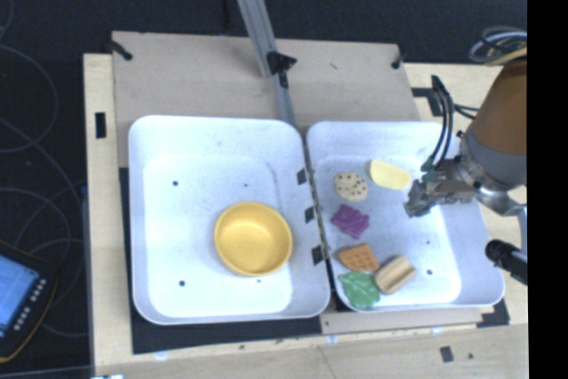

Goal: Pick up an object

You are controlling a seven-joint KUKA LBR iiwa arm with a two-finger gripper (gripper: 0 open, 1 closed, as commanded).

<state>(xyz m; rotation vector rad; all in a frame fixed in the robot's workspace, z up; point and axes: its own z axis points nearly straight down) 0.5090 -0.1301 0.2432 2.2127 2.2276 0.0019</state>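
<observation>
Far left, low: a tablet-like device with a lit blue screen point(16, 290) lies on the dark floor, with thin cables looping nearby.

Bench: pale wood top point(102, 191) with a tan board point(195, 75) laid behind the bins. A grey metal bar point(248, 0) slants down from the top edge to the seam between the bins.

Left bin point(160, 146): a yellow bowl point(253, 238), upright, mouth up, sits right of centre toward the near side.

Right bin point(444, 280): six small pieces, all in its left half.
- Round cream cookie with dark spots point(351, 185), lying flat, near the back.
- Pale yellow piece point(389, 175), just right of the cookie; long axis runs left-right, slightly down toward the right, right end close to the gripper.
- Purple block point(351, 221), in front of the cookie, tilted, long axis slanting down to the right.
- Orange waffle-like piece point(358, 258), in front of the purple block.
- Green piece point(358, 288), at the near rim, touching or just beside the orange one.
- Tan bread roll point(395, 273), right of the orange and green pieces; long axis slants up to the right.

Arm: enters from the right, orange band point(508, 106) above a grey wrist. Gripper point(419, 202) is low over the middle of the right bin, just right of the yellow piece and apart from the purple block. Nothing seen between the fingers. Whether the jaws are apart or together: cannot tell, too dark and small.

Surroundings: dark floor all round the bench.
</observation>
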